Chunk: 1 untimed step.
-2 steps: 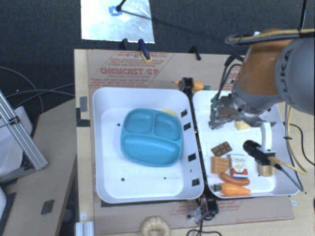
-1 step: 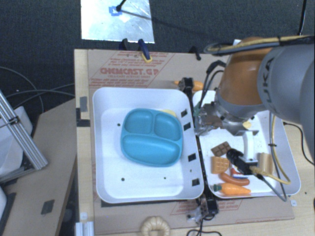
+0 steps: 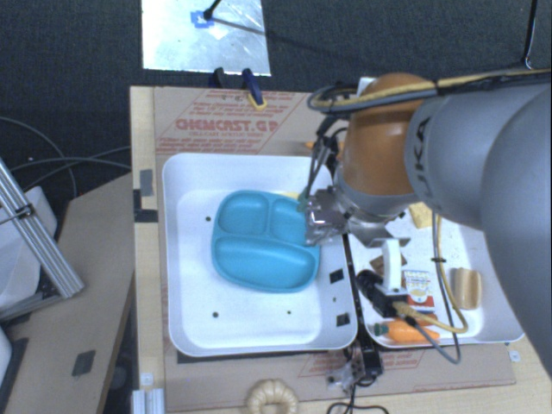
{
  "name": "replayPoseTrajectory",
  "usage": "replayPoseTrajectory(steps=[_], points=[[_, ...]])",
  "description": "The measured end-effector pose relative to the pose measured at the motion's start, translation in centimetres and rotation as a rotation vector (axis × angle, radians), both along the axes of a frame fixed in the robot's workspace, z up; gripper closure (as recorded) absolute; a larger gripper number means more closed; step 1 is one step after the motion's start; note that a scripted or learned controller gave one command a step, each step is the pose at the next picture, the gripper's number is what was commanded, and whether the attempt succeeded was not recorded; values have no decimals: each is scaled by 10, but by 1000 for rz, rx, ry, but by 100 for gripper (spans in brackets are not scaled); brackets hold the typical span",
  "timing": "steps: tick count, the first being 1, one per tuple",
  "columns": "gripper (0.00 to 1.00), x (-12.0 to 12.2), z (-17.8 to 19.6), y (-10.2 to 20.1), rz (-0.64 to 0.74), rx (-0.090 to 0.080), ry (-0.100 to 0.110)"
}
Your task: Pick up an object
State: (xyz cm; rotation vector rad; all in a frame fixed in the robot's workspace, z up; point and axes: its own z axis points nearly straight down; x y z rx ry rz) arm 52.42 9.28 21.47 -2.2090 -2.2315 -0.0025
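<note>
blue tray [image 3: 259,247] in left bin [image 3: 185,317]

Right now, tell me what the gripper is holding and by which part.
It cannot be told. The gripper sits at the right rim of the blue divided plate in the left bin, but the wrist hides whether it clasps that rim.

A blue three-compartment plate [image 3: 261,241] lies flat, face up, in the left white bin [image 3: 194,317].
</note>
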Motion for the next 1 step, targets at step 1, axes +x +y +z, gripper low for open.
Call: replayPoseTrajectory(steps=[1], points=[[100, -5, 9, 6, -4, -1, -2]])
